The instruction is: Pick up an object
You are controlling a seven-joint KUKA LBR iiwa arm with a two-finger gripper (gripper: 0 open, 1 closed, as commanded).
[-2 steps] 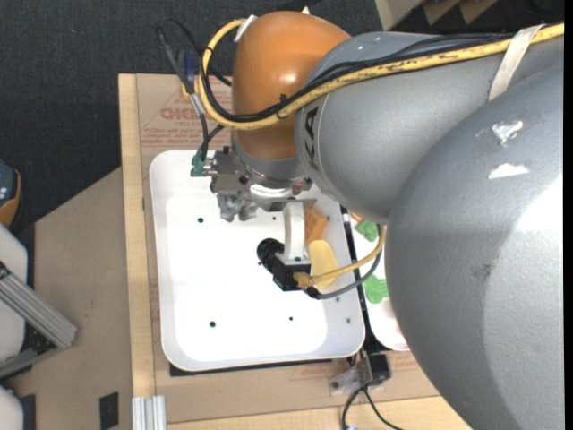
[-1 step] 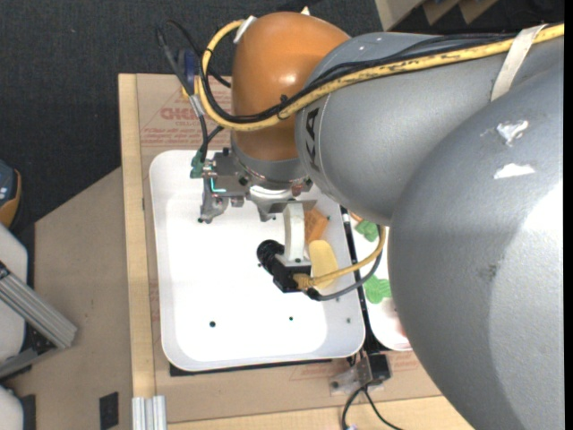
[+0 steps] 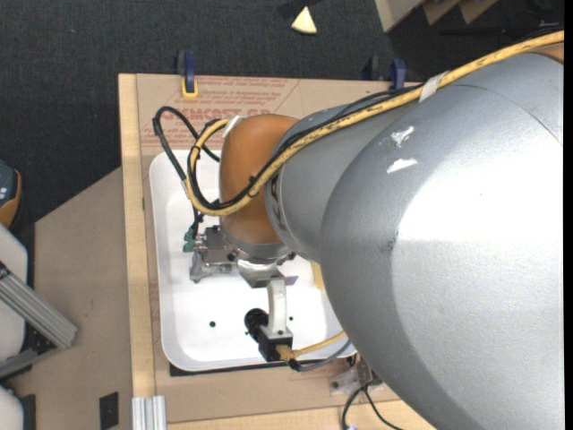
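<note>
My gripper reaches down into the left white bin, near its left wall. The orange wrist band sits right above it and hides most of the bin's middle. A small green bit shows at the gripper's left edge; I cannot tell whether it is a loose object or part of the tool. No object is seen between the fingers.
The grey arm covers the right side of the view, including the right bin. A brown cardboard board lies under the bins, held by blue clamps at the back. A tiny dark speck lies on the bin floor.
</note>
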